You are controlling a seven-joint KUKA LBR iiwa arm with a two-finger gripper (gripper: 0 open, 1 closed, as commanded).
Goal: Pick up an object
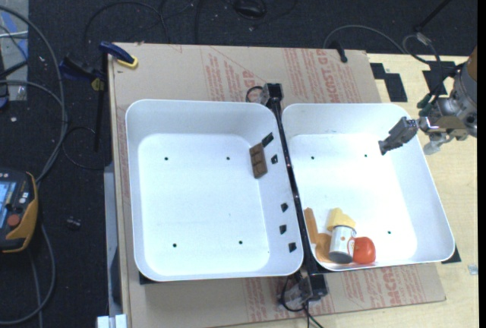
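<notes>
Three items, a red ball (364,249), can (342,246) and orange stick (312,224), are clustered low in the right bin (425,190), one brown block (259,161) is seen in the left bin (152,167), and the gripper (398,136) is held open, grasping nothing.

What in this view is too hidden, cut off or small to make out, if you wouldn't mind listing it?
- Arm: cut off by the right edge of the camera view, so most of it is out of sight.
- Gripper: small and dark against the right bin; its finger state cannot be read.
- Pile in the right bin's near corner: the red ball, yellow piece and can overlap, hiding their full shapes.
- Brown piece on the left bin: too small to identify.
</notes>
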